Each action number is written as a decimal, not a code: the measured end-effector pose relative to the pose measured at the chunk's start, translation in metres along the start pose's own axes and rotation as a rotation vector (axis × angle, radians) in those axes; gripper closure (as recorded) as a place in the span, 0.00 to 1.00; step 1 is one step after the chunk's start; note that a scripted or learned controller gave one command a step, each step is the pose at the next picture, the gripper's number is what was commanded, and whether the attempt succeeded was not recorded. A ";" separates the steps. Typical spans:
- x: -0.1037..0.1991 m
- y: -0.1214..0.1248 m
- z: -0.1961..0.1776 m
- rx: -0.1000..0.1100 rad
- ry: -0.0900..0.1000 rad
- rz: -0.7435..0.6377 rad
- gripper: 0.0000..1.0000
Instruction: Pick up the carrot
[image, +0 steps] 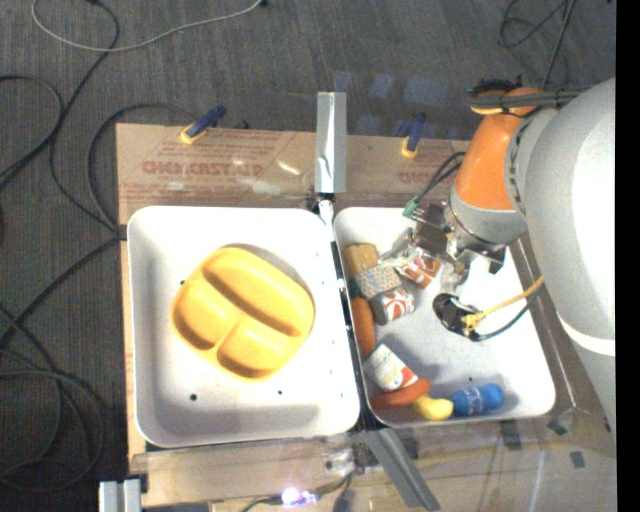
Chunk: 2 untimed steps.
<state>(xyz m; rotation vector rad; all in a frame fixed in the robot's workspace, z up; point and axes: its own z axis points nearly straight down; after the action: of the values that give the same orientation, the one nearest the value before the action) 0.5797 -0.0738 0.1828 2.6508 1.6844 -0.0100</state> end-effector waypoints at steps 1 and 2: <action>0.036 -0.062 0.001 0.002 0.000 0.408 0.00; 0.025 -0.007 -0.042 -0.001 0.000 -0.010 0.00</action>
<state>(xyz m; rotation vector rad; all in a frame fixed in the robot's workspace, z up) 0.5838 -0.0479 0.2243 2.6416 1.6970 -0.0094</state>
